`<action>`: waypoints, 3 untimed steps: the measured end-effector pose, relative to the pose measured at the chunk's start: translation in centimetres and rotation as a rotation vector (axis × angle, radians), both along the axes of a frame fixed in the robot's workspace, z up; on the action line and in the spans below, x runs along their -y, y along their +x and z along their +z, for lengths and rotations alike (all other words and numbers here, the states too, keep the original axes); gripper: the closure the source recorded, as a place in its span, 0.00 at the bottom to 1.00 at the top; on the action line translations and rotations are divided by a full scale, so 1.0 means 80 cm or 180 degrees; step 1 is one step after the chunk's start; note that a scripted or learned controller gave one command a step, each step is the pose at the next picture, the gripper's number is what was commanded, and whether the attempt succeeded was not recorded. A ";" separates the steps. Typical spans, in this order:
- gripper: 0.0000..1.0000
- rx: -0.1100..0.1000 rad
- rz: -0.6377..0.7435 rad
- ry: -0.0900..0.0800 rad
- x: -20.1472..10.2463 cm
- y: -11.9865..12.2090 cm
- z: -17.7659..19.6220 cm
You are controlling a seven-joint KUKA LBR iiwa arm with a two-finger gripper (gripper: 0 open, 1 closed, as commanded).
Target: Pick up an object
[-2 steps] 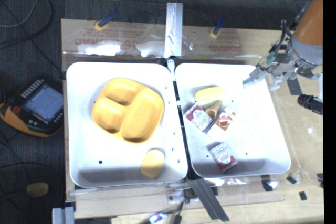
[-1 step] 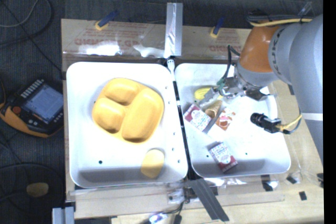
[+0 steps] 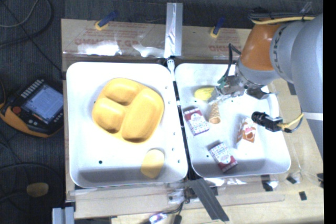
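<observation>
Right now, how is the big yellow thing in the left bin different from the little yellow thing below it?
The large yellow lumpy object is far bigger than the small yellow piece. The large yellow lumpy object bulges in three rounded lobes; the small yellow piece is one plain rounded block. The large one sits mid-bin, the small one near the front edge. Both are yellow and lie in the left bin.

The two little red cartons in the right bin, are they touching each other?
Apart. The camera view shows bare white bin floor between the upper red carton, near the divider, and the lower red carton, nearer the front edge.
</observation>
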State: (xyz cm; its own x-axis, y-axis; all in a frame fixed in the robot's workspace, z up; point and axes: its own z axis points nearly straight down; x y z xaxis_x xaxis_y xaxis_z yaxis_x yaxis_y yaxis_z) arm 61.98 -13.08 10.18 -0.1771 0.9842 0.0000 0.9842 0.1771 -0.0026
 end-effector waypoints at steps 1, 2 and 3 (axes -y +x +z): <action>1.00 0.0005 -0.0165 -0.0005 -0.077 0.049 0.102; 1.00 0.0007 0.0336 -0.0009 -0.119 0.036 0.140; 1.00 0.0004 0.0440 -0.0006 -0.096 -0.028 0.164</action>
State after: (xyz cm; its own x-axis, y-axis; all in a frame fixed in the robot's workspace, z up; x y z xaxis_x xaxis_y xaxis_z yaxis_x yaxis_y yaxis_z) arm 59.72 -5.40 23.29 -0.3109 0.9504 -0.0022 0.9504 0.3109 -0.0017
